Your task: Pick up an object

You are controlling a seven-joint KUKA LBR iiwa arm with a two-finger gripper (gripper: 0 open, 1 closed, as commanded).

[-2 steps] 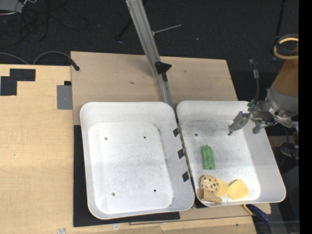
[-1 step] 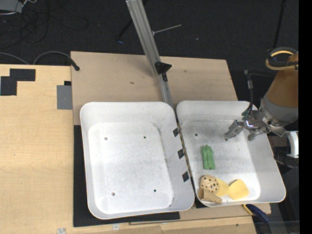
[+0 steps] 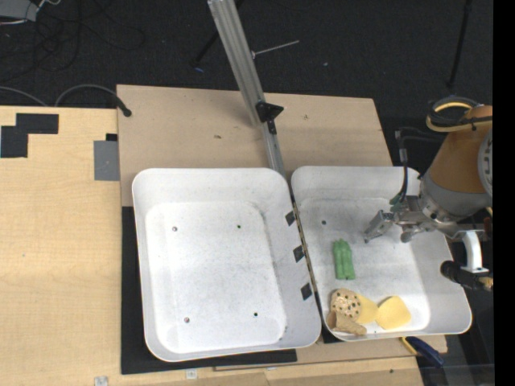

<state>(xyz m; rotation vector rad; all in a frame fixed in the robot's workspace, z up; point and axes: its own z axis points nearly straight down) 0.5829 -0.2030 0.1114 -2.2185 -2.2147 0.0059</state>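
Camera view shows the gripper (image 3: pixel 376 230) spread open and empty, right of centre, above the right white bin (image 3: pixel 322 185); the green ridged block (image 3: pixel 344 259) lies just below-left, so closing here risks missing it.

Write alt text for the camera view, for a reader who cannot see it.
A grey and orange robot arm reaches from the right, its gripper above the right white bin, which holds a green block, a yellow piece and a tan speckled object near its front edge. The left white bin sits alongside on a wooden bench.
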